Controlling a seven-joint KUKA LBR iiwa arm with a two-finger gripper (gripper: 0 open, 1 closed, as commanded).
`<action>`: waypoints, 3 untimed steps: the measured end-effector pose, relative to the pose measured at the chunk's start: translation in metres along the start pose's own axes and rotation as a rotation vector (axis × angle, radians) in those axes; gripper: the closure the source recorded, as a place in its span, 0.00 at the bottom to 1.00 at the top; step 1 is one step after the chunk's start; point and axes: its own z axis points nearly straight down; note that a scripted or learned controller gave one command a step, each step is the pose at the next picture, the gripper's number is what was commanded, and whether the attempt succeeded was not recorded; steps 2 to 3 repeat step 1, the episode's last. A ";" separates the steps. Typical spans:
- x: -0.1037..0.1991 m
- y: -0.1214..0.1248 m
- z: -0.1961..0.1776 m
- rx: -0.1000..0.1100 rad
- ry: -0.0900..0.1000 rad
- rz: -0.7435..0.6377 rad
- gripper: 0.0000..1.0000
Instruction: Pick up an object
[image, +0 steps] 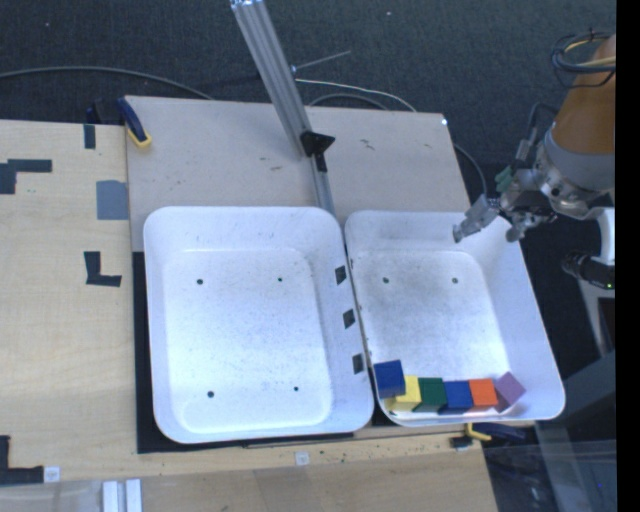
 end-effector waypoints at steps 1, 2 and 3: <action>0.035 -0.040 0.121 0.010 0.005 0.002 0.00; 0.035 -0.040 0.121 0.010 0.005 0.002 0.00; 0.035 -0.040 0.121 0.010 0.005 0.002 0.00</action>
